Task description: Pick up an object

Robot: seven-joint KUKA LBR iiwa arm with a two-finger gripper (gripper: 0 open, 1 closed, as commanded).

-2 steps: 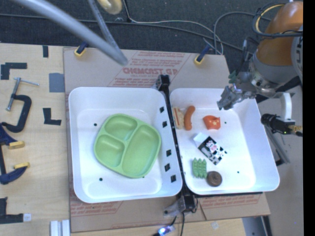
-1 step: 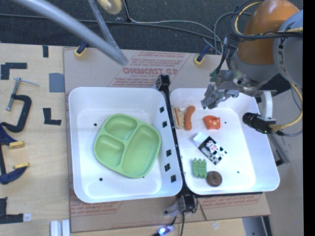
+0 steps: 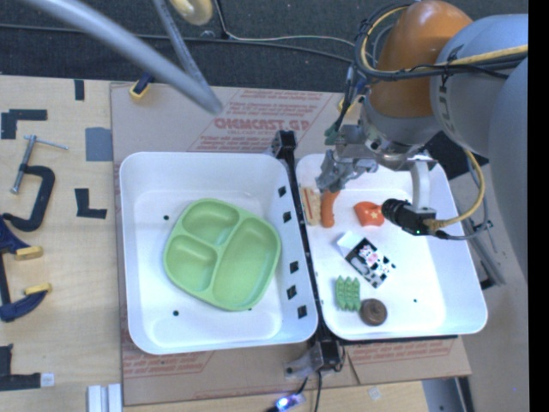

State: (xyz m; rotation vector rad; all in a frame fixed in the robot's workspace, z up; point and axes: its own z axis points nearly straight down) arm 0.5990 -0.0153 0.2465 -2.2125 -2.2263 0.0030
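In the right bin (image 3: pixel 446 316) lie an orange carrot-like stick (image 3: pixel 327 209) beside a pale piece (image 3: pixel 310 205), a red-orange chunk (image 3: pixel 369 215), a white box with black marks (image 3: pixel 367 258), a green ridged block (image 3: pixel 346 293) and a brown round piece (image 3: pixel 372 312). My gripper (image 3: pixel 333 181) hangs over the bin's upper left part, just above the top end of the orange stick. Nothing shows between its fingers.
The left bin (image 3: pixel 141 230) holds a green divided plate (image 3: pixel 223 253). A black divider (image 3: pixel 296 230) runs between the bins. Clamps (image 3: pixel 30 191) lie on the bench at the far left. A grey pole (image 3: pixel 111 33) crosses the upper left.
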